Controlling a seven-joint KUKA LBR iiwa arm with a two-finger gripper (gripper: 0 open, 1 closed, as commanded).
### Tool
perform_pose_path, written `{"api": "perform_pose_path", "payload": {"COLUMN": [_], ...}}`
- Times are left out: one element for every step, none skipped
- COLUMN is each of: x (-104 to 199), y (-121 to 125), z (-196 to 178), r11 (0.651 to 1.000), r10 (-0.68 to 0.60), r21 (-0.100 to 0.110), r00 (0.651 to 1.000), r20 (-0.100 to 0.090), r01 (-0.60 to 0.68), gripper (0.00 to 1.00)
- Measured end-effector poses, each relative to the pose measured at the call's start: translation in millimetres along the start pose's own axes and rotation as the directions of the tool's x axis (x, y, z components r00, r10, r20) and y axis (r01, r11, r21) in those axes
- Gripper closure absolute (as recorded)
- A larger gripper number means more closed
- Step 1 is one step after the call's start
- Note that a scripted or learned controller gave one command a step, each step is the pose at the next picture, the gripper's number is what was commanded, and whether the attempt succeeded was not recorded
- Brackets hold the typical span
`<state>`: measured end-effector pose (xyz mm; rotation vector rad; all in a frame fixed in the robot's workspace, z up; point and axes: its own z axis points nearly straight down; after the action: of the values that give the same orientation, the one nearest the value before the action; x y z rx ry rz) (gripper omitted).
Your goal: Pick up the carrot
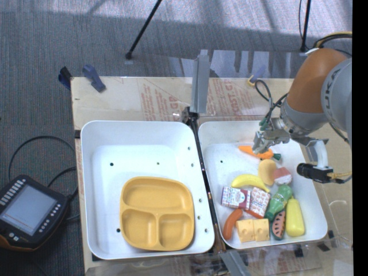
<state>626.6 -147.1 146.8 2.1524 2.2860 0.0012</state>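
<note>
Carrot (256,152): I find it lying flat near the back wall of the right bin (221,132), orange body pointing left, green top to the right. Gripper (264,144) stands directly over it, fingertips low at the carrot's upper edge; whether they touch it I cannot confirm. From this slant I cannot tell how far the jaws are apart, and nothing shows the carrot clasped between them. Arm (319,96) enters from the right, its orange band above the wrist, cables looping at the wrist.

Toy food fills the front of the same bin: a banana (248,181) just in front of the carrot, a pale yellow round piece (267,171) beside it, two small cartons (246,199), a red sausage (232,223), cheese blocks (253,230), a watermelon slice (278,225), a green bottle (279,199), a yellow cob-like item (294,217).

Left bin (103,140) holds a yellow divided plate (156,213) at its front. A teach pendant (27,210) lies on the carpet to the left.
</note>
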Motion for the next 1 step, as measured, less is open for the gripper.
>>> {"api": "perform_pose_path", "payload": {"x": [-8.5], "y": [-8.5], "z": [62.3], "r11": [0.998], "r10": [-0.07], "r21": [0.007], "r00": [0.998], "r20": [-0.004], "r01": [0.07], "gripper": [1.0]}}
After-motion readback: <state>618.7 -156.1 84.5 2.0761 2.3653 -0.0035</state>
